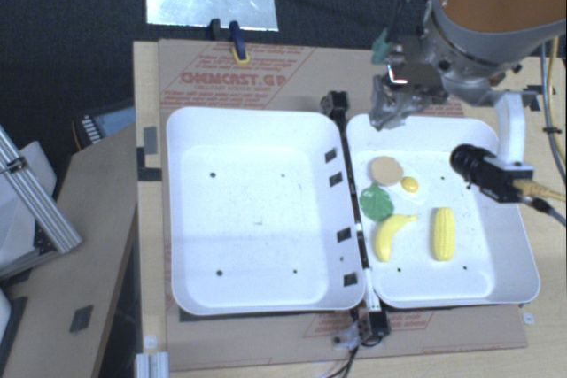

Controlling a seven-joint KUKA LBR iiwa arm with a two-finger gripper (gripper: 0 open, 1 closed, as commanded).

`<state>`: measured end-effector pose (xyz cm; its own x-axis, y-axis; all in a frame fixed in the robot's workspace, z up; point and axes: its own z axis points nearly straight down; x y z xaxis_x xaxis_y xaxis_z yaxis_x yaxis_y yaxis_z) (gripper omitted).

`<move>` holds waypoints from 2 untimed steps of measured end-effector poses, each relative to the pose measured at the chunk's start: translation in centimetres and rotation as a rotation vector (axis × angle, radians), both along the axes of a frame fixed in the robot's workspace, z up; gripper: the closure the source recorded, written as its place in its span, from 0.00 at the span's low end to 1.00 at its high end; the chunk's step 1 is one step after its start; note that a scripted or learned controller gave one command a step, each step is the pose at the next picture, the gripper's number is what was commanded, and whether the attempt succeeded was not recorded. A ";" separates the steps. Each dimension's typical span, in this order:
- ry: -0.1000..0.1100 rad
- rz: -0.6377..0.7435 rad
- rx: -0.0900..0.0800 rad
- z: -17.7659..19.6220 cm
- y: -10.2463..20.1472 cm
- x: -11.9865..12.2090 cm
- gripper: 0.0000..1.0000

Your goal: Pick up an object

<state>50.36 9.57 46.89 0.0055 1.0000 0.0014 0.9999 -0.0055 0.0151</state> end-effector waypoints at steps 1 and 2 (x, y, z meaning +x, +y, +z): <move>0.008 0.014 0.002 4.9 4.8 -1.8 1.00; 0.011 0.013 0.002 6.7 8.0 -1.7 1.00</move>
